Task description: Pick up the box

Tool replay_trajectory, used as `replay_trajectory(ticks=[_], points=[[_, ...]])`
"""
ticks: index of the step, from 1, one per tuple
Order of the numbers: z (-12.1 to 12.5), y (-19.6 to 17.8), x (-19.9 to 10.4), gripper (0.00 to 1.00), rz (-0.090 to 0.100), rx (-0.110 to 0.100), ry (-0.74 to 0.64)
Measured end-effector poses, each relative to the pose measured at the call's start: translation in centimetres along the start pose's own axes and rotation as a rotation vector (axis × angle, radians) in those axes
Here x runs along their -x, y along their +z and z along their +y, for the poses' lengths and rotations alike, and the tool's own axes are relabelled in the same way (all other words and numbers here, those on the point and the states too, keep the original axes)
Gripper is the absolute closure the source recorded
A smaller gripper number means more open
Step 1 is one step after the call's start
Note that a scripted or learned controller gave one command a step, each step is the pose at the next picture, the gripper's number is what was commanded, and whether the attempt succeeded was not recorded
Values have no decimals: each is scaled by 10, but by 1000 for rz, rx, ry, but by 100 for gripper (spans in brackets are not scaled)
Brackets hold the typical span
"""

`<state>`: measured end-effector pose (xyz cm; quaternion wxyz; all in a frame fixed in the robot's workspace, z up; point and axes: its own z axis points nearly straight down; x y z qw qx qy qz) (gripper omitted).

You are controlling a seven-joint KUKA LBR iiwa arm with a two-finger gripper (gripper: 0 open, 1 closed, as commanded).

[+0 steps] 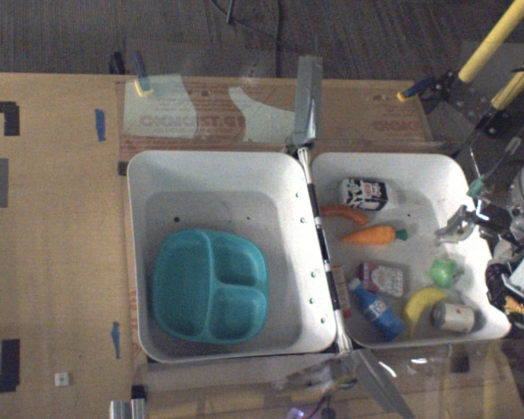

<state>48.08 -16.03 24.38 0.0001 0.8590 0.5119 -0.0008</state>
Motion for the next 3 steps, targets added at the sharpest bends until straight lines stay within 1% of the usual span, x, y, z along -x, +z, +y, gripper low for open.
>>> replay_trajectory(ticks=[1, 2, 3], points=[[76, 156, -76, 0, 3, 6, 192], [38, 146, 27, 0, 2, -5, 212], [16, 156, -60, 0, 3, 5, 485]])
